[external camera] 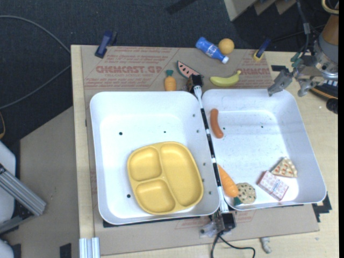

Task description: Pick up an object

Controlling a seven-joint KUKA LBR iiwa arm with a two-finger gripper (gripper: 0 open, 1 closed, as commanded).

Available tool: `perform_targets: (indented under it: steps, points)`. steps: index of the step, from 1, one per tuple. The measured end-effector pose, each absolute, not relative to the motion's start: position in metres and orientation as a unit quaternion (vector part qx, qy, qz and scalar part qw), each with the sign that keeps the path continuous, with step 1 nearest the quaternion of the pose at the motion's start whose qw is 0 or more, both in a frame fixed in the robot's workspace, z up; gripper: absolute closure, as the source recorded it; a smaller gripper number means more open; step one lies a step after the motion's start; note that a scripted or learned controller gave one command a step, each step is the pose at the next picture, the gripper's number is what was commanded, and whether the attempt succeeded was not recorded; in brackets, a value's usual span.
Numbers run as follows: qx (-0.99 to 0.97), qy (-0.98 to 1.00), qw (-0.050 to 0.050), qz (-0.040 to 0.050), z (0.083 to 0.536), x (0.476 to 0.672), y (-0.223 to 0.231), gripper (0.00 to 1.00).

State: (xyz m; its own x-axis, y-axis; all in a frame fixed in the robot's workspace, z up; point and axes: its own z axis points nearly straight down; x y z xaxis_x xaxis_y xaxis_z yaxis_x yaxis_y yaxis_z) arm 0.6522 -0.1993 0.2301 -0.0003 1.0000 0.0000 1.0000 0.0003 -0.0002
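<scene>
Arm enters at the table's far right corner; gripper [291,83] hangs over the right bin's [301,123] far right rim, fingers spread, holding nothing. In that bin: sausage [216,123] near left wall; carrot [228,182], cookie [245,193], pink packet [273,185], waffle [284,168] along near edge.

Dark carpet floor [43,15], cardboard-topped bench [134,69], grey cable [37,28].

Two white bins [107,144], one yellow tray [164,177], ten toy foods [216,122].
</scene>
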Motion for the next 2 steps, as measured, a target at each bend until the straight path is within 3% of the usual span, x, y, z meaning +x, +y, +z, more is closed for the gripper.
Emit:
perform_targets:
  steps: [1, 2]
  points:
    - [-0.707, -0.708, 0.001, 0.0004, 0.146, 0.666, -0.161, 0.0]
    - [-0.707, -0.708, 0.002, 0.0001, 0.122, 0.666, -0.105, 0.0]
